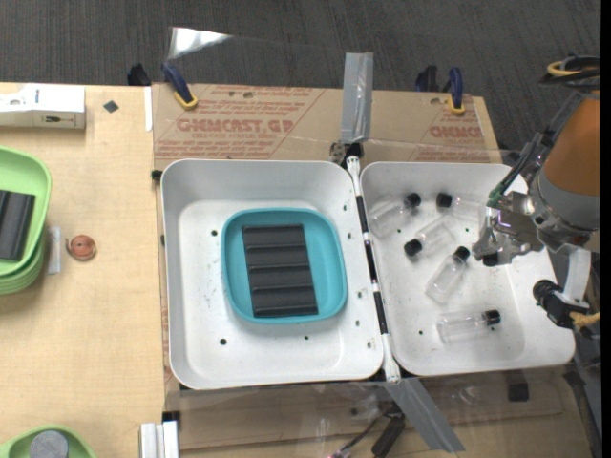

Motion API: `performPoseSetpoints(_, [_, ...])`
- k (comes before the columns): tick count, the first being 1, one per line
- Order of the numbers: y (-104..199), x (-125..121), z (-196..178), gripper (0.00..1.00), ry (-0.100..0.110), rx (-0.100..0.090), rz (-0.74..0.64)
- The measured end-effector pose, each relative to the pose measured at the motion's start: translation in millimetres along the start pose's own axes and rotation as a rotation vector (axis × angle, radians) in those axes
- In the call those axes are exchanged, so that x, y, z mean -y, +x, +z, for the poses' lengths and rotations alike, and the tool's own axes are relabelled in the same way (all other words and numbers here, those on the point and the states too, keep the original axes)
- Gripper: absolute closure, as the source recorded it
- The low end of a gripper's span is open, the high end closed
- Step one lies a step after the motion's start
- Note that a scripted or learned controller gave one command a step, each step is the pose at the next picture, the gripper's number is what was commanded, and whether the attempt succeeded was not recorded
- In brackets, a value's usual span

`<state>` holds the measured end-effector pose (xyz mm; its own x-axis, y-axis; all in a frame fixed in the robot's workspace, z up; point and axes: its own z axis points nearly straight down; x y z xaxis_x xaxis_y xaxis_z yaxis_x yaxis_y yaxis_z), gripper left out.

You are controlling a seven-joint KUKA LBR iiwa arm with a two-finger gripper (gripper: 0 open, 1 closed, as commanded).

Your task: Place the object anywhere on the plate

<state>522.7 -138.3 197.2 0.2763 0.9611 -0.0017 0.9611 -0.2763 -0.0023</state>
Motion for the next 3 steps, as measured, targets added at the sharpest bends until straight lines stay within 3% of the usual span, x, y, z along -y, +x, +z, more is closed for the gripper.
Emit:
performPoseSetpoints(1, [89.4,27.4,7.1,1.00,0.003,0.000,-0.020])
performPoseSetpoints(2, [152.4,69.8,6.8,1.00,0.003,0.000,-0.180])
performPoseSetpoints(3, [152.0,69.6,6.7,0.00,0.002,0.001,-0.180])
